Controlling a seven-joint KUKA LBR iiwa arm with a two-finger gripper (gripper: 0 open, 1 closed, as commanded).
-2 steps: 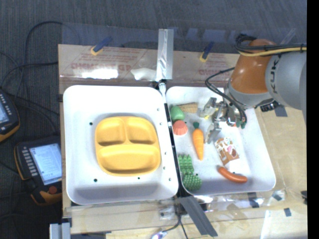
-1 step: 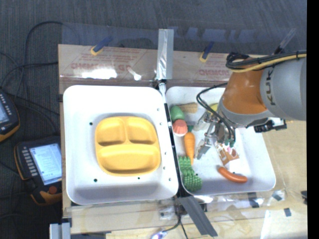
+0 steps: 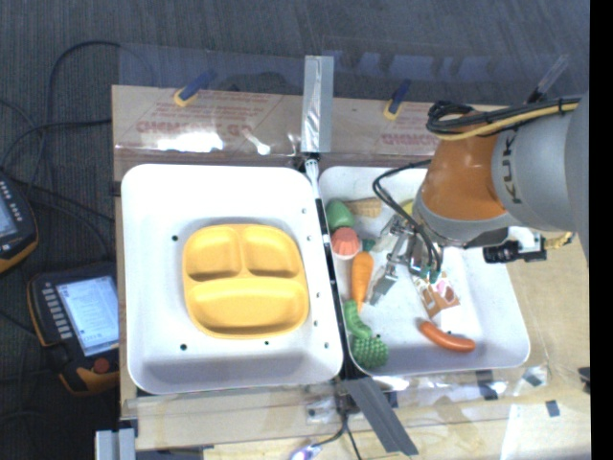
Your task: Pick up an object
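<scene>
Camera view: your gripper [image 3: 395, 268] hangs low in the right bin [image 3: 498, 348], fingers apart, nothing between them, just right of the carrot [image 3: 361, 274]. Bring it squarely over the carrot's middle before you close. Count: one carrot, one sausage [image 3: 446, 336], one green leafy piece [image 3: 365, 341], one yellow tray [image 3: 246, 279] in the left bin [image 3: 153, 353]; the small items near the wrist are possibly two.

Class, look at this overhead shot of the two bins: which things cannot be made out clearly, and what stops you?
- Gripper, camera view: small and blurred, under the arm's wrist; its state is unclear.
- Small brown item, camera view: too small to identify.
- Right bin, camera view: its upper part is covered by the arm.
- Green toy, camera view: too blurred to name.
</scene>
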